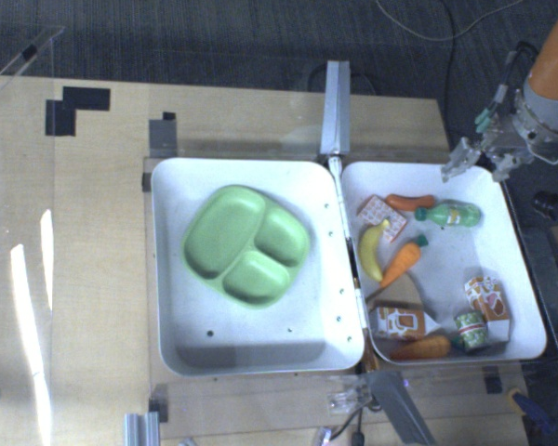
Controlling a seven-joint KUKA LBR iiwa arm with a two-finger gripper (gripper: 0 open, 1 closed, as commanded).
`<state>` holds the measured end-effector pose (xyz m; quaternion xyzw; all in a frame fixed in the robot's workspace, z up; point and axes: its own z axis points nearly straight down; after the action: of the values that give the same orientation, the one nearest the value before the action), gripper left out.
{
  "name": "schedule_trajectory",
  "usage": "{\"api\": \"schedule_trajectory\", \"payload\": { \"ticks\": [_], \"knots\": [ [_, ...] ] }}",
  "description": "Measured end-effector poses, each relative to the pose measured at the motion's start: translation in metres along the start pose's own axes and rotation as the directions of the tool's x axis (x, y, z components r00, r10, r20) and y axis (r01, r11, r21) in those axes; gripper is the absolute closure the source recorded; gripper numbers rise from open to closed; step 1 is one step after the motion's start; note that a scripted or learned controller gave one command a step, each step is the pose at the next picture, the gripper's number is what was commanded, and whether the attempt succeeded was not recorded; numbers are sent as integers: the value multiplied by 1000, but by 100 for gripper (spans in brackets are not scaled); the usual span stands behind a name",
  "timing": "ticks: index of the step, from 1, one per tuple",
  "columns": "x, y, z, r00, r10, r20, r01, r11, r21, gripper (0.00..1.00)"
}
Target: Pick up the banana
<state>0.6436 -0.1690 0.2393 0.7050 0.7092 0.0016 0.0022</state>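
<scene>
One banana (371,252) lies in my right bin (525,277) against the left wall, long axis running near-to-far beside a carrot (401,260). My claw (471,159) hovers over the bin's far right corner, well apart; I cannot tell its opening.

Even, diffuse light from overhead keeps my view bright. Both white bins (260,356) nearly wash out, with soft grey shading along their inner lower walls. Pale glare streaks run down the clear panel (28,277) at the frame's left. The picture is slightly soft and grainy; the dark floor (214,17) along the top stays dim.
</scene>
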Motion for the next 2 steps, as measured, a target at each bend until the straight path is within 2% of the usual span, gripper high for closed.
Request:
{"api": "schedule_trajectory", "payload": {
  "ticks": [1, 2],
  "knots": [
    [9, -61, 120, 964, -265, 9, 265, 964, -17, 0],
    [-34, -34, 135, 975, -221, 10, 221, 975, -31, 0]
  ]
}}
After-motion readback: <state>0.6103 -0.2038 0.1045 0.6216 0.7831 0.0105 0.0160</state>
